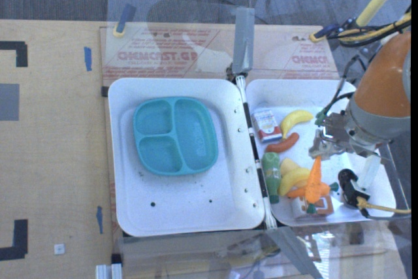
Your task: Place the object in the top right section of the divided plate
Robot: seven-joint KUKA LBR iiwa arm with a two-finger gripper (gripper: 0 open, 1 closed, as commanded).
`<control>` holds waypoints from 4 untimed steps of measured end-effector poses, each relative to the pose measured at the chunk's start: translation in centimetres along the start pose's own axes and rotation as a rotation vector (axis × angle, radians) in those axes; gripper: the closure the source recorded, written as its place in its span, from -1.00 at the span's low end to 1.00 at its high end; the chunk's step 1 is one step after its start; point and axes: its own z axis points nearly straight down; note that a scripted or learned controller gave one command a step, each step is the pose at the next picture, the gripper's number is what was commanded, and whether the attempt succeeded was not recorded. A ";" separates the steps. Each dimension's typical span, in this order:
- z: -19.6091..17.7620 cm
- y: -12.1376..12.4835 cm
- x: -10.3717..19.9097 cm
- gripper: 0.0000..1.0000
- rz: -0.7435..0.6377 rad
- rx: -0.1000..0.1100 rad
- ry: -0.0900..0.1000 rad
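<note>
Reaching in from 3 o'clock, grey orange-banded arm [385,91] hanging two-finger gripper [324,146] above orange plastic carrot [314,181]; jaw state indiscernible. Turquoise divided plate [175,135] sitting at 9 o'clock.

I see the divided plate [175,136], a turquoise dish with rounded corners, lying flat in the left bin toward its upper middle. It has three sections: two smaller ones stacked on its left side and one long one down its right. The object is not singled out for me; a heap of toy food [297,166] lies in the right bin, among it a yellow banana, a red sausage, an orange carrot and a small carton.
</note>
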 end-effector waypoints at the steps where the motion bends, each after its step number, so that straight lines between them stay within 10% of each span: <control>1: 0.1 0.6 7.1 1.00 -0.363 -0.003 0.000; 3: 3.6 3.6 24.1 1.00 -0.283 -0.002 0.000; 4: 6.5 4.0 31.0 1.00 -0.577 -0.007 -0.009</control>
